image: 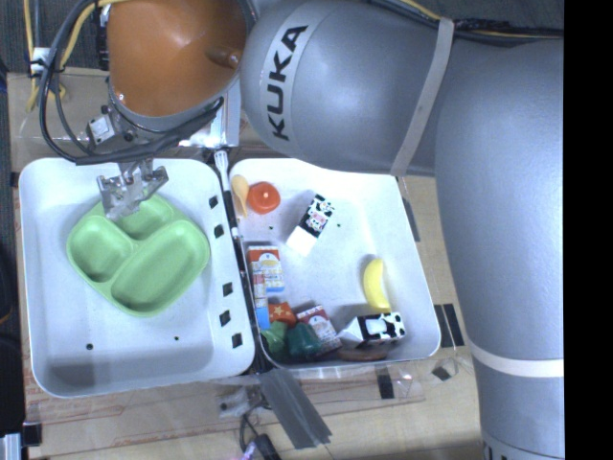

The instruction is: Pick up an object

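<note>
My gripper (131, 192) hangs over the left bin (57, 353), right above the far rim of a green divided plate (139, 252). Nothing shows between its metal fingers. In the right bin (407, 247) lie a yellow banana (375, 284), an orange-capped item (262, 197), a black-and-white cow-print carton (313, 220), a second cow-print carton (381, 328), a tall snack box (265, 271), and some red and green packets (302, 333).
The large grey arm and its orange band cover the top and right of the view. A divider wall with black clips (228, 266) runs between the two bins. Bare white floor shows in the left bin in front of the plate.
</note>
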`<state>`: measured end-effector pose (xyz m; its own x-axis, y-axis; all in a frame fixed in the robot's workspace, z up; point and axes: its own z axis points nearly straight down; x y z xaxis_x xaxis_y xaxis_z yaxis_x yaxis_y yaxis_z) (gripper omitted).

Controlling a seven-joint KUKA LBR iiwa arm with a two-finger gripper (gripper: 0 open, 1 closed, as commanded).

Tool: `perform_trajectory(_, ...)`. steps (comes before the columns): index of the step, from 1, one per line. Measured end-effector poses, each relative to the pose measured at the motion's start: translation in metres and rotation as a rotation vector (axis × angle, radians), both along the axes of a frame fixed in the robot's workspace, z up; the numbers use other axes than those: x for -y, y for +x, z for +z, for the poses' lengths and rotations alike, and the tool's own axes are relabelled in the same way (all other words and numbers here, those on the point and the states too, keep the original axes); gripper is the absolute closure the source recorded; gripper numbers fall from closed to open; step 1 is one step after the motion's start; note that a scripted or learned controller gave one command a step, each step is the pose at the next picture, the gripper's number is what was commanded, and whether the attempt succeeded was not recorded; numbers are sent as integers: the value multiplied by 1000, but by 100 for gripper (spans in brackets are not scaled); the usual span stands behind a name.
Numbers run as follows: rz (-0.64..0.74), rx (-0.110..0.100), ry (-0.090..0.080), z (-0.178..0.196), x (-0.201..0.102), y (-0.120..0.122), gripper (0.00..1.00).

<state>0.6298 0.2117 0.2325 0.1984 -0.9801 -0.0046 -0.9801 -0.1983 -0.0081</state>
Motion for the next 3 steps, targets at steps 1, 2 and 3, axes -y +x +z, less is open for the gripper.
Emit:
perform_trajectory(1,-1,-1,0,8,2,1,100)
perform_trajectory(2,-25,-14,-6,-53,-6,24,100)
perform_trajectory(3,338,0,-5,5,64,16,100)
